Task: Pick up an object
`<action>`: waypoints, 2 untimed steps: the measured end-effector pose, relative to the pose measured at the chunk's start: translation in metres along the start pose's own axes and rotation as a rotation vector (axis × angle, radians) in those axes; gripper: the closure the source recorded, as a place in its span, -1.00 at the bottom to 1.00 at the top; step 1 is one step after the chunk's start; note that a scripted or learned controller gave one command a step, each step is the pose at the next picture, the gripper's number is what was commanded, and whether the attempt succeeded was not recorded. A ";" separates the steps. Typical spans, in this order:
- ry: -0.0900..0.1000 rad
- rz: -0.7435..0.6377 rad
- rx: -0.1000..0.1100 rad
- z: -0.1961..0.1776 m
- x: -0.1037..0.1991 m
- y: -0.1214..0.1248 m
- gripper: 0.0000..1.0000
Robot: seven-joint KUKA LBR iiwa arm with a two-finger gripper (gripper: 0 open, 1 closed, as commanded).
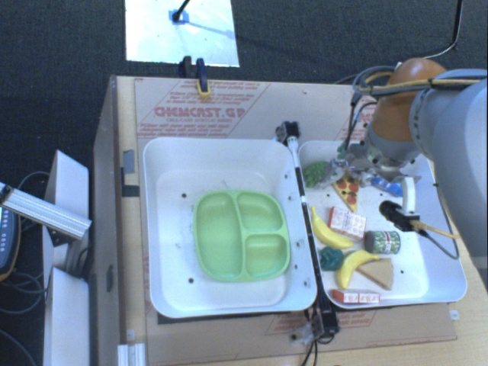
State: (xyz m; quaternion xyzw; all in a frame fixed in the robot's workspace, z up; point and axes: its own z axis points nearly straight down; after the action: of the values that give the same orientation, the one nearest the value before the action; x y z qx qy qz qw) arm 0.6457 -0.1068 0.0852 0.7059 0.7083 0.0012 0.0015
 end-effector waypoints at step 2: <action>-0.002 0.002 -0.001 -0.064 -0.059 0.002 1.00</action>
State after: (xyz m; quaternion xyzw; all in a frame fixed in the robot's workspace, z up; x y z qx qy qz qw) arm 0.6476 -0.1654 0.1494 0.7066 0.7076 0.0008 0.0028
